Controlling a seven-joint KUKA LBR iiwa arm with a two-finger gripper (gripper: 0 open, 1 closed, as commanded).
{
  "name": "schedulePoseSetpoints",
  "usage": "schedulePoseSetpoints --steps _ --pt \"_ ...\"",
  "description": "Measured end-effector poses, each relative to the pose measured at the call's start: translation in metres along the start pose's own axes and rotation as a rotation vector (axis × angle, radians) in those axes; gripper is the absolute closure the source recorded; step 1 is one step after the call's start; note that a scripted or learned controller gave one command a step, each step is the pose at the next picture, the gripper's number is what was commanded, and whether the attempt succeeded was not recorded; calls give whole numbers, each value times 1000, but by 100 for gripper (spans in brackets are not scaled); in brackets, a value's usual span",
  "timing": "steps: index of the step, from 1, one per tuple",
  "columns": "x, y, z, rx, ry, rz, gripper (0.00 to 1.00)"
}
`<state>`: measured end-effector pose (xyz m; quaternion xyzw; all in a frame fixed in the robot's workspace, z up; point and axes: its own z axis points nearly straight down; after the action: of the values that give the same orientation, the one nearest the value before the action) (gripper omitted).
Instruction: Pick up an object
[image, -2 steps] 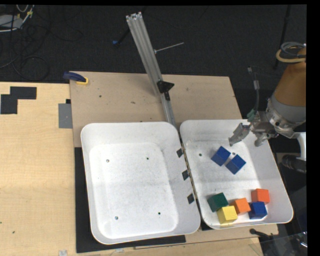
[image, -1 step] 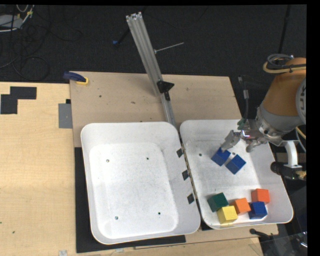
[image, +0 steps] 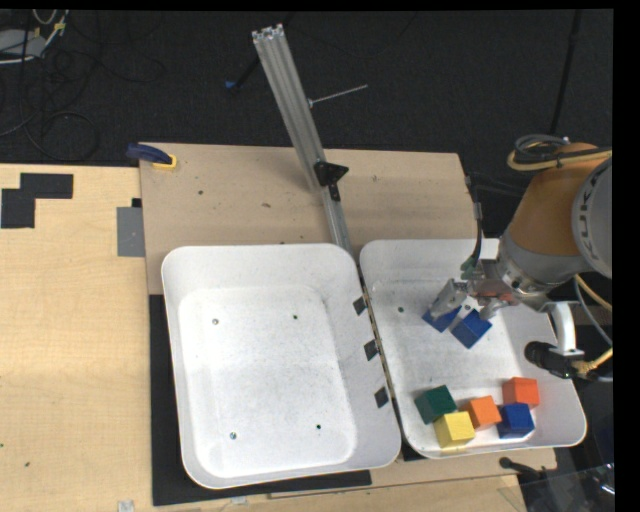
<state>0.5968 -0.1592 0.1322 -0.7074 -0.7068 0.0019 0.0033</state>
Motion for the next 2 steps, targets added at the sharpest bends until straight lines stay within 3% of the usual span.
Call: schedulePoseSetpoints --steps 1,2 --pt "-2 0 -13 -3 0 6 100" --pt "-6 9 -71 -11 -3 -1 100"
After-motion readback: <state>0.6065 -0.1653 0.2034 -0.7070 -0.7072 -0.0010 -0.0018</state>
